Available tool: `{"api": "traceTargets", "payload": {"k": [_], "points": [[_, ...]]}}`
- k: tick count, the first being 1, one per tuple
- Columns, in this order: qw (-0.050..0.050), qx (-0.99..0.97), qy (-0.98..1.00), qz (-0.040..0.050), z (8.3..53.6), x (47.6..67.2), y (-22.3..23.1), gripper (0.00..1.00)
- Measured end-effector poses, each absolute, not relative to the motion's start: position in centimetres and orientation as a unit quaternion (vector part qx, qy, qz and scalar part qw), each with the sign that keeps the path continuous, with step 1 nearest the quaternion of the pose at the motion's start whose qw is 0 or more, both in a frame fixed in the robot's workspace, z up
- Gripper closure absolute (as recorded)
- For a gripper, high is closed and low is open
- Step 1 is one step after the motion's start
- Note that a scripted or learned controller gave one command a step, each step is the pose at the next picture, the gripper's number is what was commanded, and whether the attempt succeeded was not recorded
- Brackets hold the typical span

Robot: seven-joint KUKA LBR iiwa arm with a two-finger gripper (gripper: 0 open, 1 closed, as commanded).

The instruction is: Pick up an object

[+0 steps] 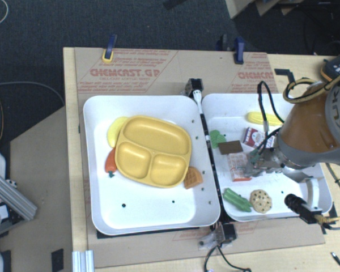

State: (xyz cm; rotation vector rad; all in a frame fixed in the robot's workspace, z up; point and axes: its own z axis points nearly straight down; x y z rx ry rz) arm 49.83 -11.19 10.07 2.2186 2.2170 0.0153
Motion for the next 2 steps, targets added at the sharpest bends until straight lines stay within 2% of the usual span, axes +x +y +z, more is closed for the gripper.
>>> {"api": "traceTargets", "payload": {"k": [2], "points": [[0.004,0.707,0.707,0.0018,22.3,50.6,-12.3,1.0]]}}
